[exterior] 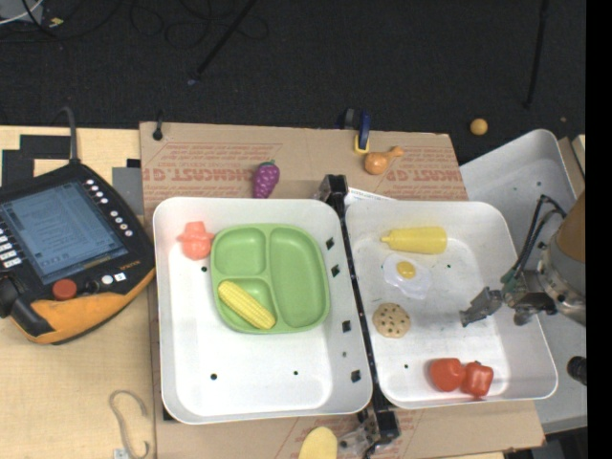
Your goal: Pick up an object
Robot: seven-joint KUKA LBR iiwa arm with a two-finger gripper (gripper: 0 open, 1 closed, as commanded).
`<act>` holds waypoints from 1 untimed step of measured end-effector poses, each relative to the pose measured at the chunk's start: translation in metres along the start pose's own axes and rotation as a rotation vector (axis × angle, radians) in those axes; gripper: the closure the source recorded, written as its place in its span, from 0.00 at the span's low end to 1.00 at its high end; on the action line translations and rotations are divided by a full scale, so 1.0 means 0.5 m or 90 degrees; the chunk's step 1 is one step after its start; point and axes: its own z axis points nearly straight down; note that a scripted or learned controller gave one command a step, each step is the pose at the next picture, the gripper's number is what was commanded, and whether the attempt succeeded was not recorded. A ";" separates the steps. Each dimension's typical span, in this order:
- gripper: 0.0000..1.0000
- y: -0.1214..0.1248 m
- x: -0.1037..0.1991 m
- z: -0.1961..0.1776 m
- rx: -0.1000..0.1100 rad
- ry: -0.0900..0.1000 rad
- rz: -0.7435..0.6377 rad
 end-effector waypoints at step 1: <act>0.00 0.006 -0.001 -0.014 -0.008 -0.001 -0.002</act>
